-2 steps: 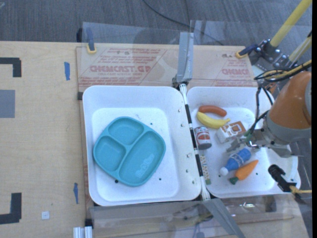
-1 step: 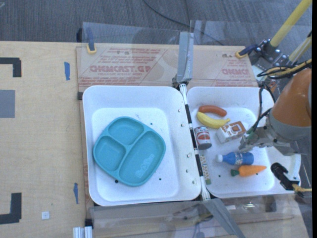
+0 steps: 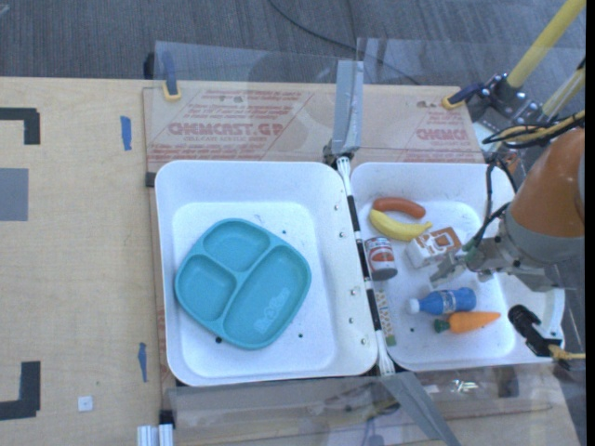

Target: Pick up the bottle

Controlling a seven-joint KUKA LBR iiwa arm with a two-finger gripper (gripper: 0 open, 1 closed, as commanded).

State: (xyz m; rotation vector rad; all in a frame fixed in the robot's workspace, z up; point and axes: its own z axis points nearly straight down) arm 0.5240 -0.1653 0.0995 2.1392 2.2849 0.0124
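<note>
The bottle (image 3: 446,301) is small and blue with a white cap pointing left. It lies on its side in the right bin (image 3: 420,171), near the front. An orange carrot (image 3: 472,321) lies just in front of it. My gripper (image 3: 454,266) hangs from the grey arm with the orange band (image 3: 550,193). It sits just behind and above the bottle, over the edge of a small white and brown carton (image 3: 434,246). Nothing visible is held in it.
Also in the right bin are a yellow banana (image 3: 398,225), a red sausage (image 3: 398,205) and a small can (image 3: 379,256) by the left wall. The left bin (image 3: 169,249) holds a blue divided plate (image 3: 244,282). Cables and yellow poles (image 3: 548,35) stand at the back right.
</note>
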